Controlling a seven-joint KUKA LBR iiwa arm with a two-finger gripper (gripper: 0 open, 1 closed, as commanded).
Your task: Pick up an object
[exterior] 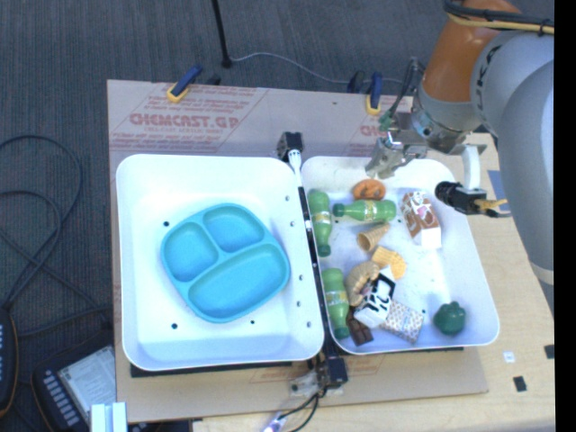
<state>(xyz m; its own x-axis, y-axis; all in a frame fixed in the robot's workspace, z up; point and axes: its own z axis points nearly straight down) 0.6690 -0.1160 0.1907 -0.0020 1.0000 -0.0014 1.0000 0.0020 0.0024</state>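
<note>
The hand [385, 162] hangs over the far rim of the right bin [477, 282], and whether it is wide or narrow cannot be told from this slant. Nothing shows in its grip. Just beneath it in the view, inside the bin, lies an orange lump [367, 189], the nearest thing to it. Touching that lump on its near side is a green bottle [367, 211] lying crosswise, its neck pointing away to the left in the view. Further left of the hand, along the bin's wall, a second bottle [319, 216] lies lengthwise, and a third bottle [335, 297] lies in line with it, well toward the near edge. Right of the lump sits a brown-and-white cake slice [421, 216]. Nearer the camera from the hand come a cone [371, 238], a yellow waffle [390, 261], a tan toy [363, 277], a black-and-white card [381, 295] and a silver packet [402, 322], heaped close together. A green pepper [449, 318] sits in the near right corner, farthest from the hand. Well to the hand's left, the left bin [144, 196] holds a blue divided plate [225, 259]. Both bins rest on the surface [207, 120].
</note>
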